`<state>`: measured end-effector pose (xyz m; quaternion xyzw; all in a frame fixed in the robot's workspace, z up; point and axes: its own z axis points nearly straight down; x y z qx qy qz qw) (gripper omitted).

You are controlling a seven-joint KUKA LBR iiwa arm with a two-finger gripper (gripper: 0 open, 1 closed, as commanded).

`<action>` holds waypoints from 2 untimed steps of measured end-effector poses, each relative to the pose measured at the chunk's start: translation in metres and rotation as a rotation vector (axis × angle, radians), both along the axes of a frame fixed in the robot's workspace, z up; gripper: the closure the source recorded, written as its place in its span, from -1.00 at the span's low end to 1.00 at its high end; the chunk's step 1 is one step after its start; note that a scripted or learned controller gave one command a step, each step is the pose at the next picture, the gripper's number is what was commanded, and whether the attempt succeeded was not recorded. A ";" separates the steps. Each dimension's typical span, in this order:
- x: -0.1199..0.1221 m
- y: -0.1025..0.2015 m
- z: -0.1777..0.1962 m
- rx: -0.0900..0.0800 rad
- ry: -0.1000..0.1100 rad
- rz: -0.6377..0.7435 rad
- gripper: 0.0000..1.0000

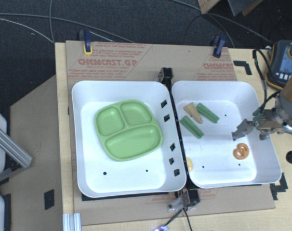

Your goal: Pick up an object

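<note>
A cardboard-topped bench [112, 57] on dark carpet carries two shallow white bins side by side: the left bin [83, 129] holds a light green divided plastic plate [129, 129], and the right bin [261, 167] holds a tan wedge-shaped block [192, 112], two green stick-shaped pieces [207, 113] [191, 127] and a small orange pretzel-shaped ring [241, 151]. The arm's fingers [243, 130] hang over the right bin's right side, just above the pretzel ring, apparently slightly parted with nothing between them; the ring lies on the bin floor just below them.
</note>
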<state>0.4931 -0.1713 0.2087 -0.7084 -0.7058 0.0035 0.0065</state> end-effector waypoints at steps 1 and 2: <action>0.003 0.000 0.006 -0.003 -0.013 0.004 -1.00; -0.002 0.001 -0.057 0.000 -0.006 0.003 -1.00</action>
